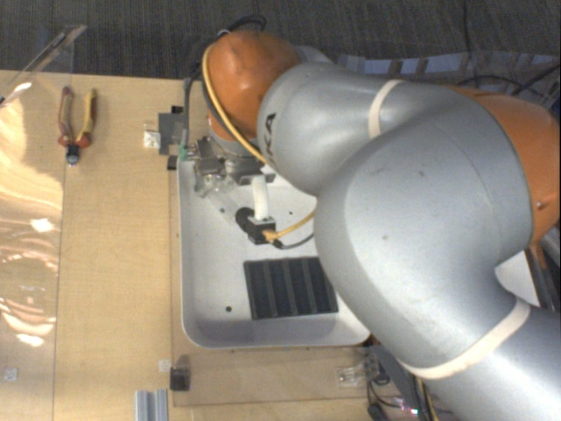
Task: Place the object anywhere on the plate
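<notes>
Arm [412,209] blocks most of the scene: big grey links w/ orange band cover the right side, so only one bin [197,314] shows, and its right part is hidden under the arm. No plate can be made out, likely behind the arm or out of sight, can't say. Gripper [215,175] sits at the bin's top-left corner, low over the rim, metal parts bunched and partly under the orange wrist; can't tell if it's released, clenched or grasping anything. A white upright piece [260,196] shows just beside it, w/ a black connector [254,227] and a yellow cable running back under the arm. Can't tell what the task object is or where it lies; nothing clearly loose on the bin floor. In the bin: a dark ribbed grate [289,288] near the front, lying flat, its right edge cut off by the arm. Outside, on the wood bench [114,261], pliers [76,125] w/ red-yellow handles lie well apart to the left. Glare streaks over the bench's far left.
</notes>
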Motion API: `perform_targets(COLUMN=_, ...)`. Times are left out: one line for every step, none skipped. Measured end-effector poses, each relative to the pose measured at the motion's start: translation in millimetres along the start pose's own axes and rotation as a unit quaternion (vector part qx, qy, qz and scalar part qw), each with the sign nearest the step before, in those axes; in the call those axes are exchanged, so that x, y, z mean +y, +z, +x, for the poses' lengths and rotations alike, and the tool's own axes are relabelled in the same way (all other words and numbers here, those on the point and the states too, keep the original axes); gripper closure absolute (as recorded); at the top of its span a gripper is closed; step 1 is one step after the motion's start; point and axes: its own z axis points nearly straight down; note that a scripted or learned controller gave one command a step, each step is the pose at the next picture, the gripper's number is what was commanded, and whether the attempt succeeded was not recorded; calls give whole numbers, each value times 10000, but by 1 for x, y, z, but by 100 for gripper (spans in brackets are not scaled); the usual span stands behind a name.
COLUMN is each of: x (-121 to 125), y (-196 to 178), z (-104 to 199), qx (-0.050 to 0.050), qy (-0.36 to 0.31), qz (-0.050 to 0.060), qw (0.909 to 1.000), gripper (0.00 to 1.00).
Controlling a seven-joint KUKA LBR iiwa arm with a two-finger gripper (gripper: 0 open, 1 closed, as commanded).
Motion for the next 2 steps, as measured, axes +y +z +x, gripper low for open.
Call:
perform_targets(x=-1, y=9, z=-14, qx=-1, qy=-1998, qz=-19, qw=9798, gripper=100)
perform_targets(x=0, y=-52, z=-7, qx=-5, qy=-3653, qz=-24, qw=9309, gripper=100)
